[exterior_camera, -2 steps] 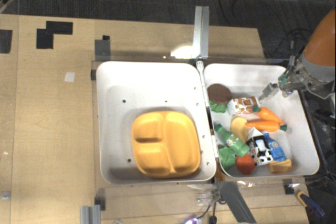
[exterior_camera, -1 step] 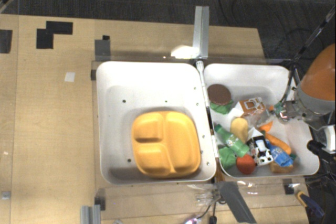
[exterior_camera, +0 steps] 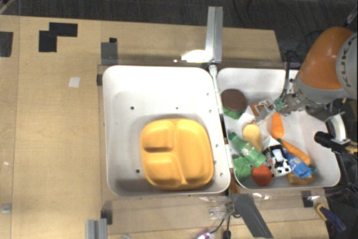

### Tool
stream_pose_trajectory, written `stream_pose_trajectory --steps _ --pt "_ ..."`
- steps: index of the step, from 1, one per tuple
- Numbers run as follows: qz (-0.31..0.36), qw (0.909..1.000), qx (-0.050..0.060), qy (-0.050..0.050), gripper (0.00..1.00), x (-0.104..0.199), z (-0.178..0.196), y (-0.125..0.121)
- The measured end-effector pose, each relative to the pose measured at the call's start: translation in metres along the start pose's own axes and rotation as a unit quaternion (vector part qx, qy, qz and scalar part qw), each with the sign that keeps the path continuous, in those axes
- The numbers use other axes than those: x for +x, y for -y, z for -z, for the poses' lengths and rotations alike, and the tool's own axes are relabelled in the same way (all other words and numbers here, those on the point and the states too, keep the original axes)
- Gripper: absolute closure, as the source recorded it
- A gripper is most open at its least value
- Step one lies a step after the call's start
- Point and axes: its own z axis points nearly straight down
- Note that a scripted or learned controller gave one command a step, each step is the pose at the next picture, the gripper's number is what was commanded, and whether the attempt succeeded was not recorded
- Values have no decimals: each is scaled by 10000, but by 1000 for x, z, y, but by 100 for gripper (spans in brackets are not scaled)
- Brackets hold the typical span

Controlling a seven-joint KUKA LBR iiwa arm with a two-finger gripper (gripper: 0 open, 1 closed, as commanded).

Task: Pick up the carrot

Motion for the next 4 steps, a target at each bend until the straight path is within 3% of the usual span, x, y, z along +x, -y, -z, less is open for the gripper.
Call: stream_pose_trajectory --steps 1,2,3,4 --pt "-603 9982 -19 13 0 -46 -16 30" --pt "-1558 9878 -38 7 0 -35 -15 61" --pt "-1539 9881 -66 8 100 -34 -3 58" --pt "-2114 9774 5 -3 100 36 98 31"
